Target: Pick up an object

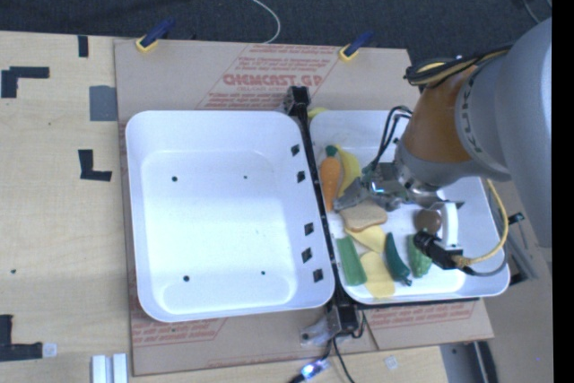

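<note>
Now we see the left bin (215, 220) well to the gripper's left. Nearer, just left of the gripper (372, 190), the carrot (330, 178) leans by the right bin's (484, 287) inner wall. Right beneath it lies a slice of bread (363, 217), with green vegetables (395, 257) below that. Whether it's clamped or released, we cannot tell.

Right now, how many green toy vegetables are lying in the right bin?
3. One long green piece lies near the divider, a darker one sits right of it, and a third lies beside that. The arm may hide more.
</note>
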Motion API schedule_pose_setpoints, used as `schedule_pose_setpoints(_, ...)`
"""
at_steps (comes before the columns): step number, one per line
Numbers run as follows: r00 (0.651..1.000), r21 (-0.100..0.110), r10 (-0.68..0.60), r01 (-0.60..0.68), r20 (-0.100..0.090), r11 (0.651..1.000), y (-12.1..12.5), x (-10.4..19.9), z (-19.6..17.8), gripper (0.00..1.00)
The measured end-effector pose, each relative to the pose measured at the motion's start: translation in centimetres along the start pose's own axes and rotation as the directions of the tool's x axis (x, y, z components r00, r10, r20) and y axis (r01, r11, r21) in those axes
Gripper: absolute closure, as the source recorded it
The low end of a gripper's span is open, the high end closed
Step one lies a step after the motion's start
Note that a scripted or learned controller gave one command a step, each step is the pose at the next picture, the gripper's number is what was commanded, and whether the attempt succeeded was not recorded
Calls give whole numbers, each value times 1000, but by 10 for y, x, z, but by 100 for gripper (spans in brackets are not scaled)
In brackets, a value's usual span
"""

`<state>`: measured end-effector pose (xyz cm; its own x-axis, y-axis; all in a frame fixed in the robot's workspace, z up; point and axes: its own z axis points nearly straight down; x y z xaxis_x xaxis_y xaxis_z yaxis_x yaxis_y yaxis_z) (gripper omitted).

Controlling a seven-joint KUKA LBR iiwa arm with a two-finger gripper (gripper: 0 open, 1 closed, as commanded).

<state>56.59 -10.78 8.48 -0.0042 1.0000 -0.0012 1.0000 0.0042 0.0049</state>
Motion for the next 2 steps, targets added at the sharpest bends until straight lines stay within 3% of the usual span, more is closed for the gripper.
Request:
schedule_pose_setpoints(1,1000,2,0,0,7,1000,91,9,0,0)
schedule_pose_setpoints(2,1000,7,2,-2,1,1000,87,12,-9,100)
